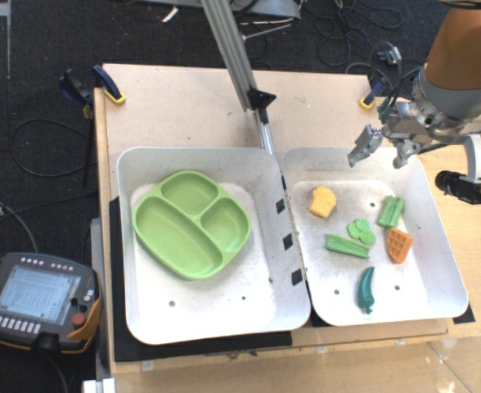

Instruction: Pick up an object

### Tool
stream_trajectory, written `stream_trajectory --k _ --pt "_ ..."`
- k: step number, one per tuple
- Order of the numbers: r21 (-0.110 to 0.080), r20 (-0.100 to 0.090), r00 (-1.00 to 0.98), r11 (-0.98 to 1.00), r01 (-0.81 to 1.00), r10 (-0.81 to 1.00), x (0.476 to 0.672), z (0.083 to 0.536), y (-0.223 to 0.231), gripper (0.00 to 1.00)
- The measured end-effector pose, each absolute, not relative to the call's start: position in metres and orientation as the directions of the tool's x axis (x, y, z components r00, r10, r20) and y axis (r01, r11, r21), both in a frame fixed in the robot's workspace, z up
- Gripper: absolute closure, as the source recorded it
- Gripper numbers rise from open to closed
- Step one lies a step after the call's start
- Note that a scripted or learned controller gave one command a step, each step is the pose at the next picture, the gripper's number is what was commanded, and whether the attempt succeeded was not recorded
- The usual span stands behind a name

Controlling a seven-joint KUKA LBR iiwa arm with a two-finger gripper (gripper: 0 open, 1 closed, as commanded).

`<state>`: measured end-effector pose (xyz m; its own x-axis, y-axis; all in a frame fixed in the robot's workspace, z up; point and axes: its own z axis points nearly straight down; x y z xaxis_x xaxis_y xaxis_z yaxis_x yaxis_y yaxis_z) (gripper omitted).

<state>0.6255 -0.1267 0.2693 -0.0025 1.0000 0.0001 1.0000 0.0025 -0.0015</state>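
The gripper (382,148) hangs above the far edge of the right bin (437,219), its two grey fingers spread apart with nothing between them. One finger (363,147) points down and to the left, the other (402,155) sits nearer the wrist. Behind it the grey arm (457,97) with its orange band comes in from the far right corner.

All the small objects lie in the right bin. A yellow piece (323,202) sits toward the far left of that bin, closest to the open fingers but clearly below and apart from them. A green stick (390,212) lies tilted toward the right side. A small green leafy piece (361,231) rests in the middle, touching or nearly touching a longer green bar (346,246) just on its near left. An orange waffle-like piece (398,245) lies just nearer than the green stick. A dark teal curved piece (365,290) lies alone toward the near edge.

The left bin (142,301) holds a light green divided plate (192,223) with three compartments, set toward its far left. A metal pole (232,43) slants up from between the two bins. A handheld control pendant (36,299) rests on the floor at the near left, off the bench (175,105).
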Motion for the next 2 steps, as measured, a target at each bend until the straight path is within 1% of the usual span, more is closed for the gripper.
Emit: stream_trajectory --k 1,2 --pt "0.000 0.000 -0.006 0.006 1.000 1.000 0.626 0.280 -0.126 1.00" --pt "-0.003 0.001 -0.006 0.006 1.000 1.000 0.596 0.265 -0.078 1.00"
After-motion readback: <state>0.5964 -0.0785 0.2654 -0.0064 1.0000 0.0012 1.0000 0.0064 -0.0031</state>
